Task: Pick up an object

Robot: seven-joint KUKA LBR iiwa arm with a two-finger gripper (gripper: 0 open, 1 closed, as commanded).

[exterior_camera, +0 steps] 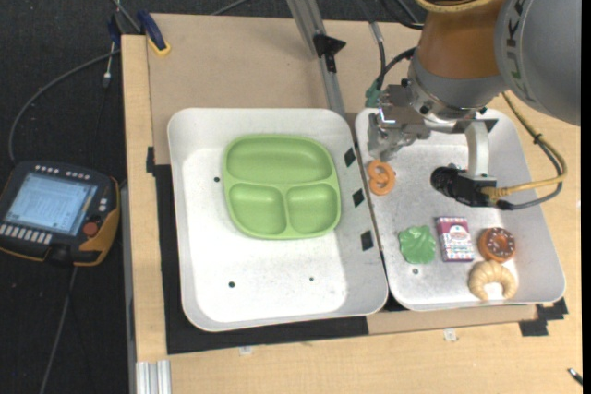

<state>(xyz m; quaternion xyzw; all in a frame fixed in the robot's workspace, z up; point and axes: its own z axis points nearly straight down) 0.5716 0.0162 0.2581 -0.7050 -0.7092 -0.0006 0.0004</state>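
Hovering right of frame centre: gripper (386, 138), spread or pressed together impossible telling, above small orange ring-shaped pretzel toy (379, 177), probably light, stiff; pinching across its rim.

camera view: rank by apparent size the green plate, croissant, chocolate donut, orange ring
1. green divided plate, by far the largest.
2. croissant.
3. chocolate donut and orange ring: too alike to rank; the hand overlaps the ring's top edge.

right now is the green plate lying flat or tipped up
Flat: the green plate lies in the left bin with all three compartments facing up.
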